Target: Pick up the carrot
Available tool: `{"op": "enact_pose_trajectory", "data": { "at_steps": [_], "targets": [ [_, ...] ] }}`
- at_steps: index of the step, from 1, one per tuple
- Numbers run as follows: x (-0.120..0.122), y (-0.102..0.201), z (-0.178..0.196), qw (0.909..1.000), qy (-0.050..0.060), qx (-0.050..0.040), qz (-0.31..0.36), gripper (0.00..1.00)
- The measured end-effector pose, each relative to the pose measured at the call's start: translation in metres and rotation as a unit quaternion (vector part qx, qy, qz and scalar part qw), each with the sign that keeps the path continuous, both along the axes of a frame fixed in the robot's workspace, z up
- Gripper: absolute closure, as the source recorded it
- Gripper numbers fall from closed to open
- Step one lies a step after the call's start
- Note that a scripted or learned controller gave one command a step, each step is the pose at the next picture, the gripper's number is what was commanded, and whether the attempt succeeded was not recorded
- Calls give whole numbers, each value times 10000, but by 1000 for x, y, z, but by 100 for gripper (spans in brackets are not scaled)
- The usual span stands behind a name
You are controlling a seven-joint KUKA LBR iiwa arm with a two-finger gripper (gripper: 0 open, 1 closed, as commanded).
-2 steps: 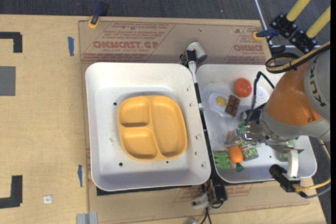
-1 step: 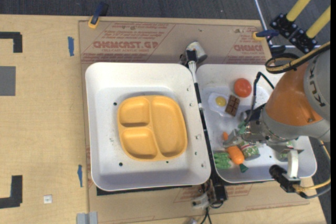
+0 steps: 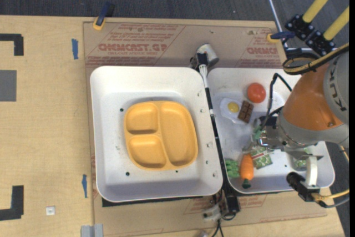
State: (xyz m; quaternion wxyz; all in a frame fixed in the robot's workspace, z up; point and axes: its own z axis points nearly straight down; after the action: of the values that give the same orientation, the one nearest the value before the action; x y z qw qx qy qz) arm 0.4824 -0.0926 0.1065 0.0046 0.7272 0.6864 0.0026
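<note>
Cardboard-covered bench (image 3: pixel 50 119) bears both bins. Nearest, the carrot (image 3: pixel 247 168) lies in the right bin (image 3: pixel 222 81) by its front wall. Just behind it hovers the gripper (image 3: pixel 262 144); its opening I cannot tell. Farther back sits a tomato (image 3: pixel 255 92).

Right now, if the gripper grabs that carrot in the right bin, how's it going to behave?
The carrot looks like a smooth plastic toy, so probably stiff and light. Its tapered, rounded body may slip from a pinch or roll if nudged. It lies beside green pieces, which could get dragged along.
</note>
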Motion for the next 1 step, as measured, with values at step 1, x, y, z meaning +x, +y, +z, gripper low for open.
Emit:
{"op": "enact_pose_trajectory", "data": {
  "at_steps": [1],
  "targets": [
    [0, 0, 0, 10000, 9, 3, -1, 0]
  ]
}}
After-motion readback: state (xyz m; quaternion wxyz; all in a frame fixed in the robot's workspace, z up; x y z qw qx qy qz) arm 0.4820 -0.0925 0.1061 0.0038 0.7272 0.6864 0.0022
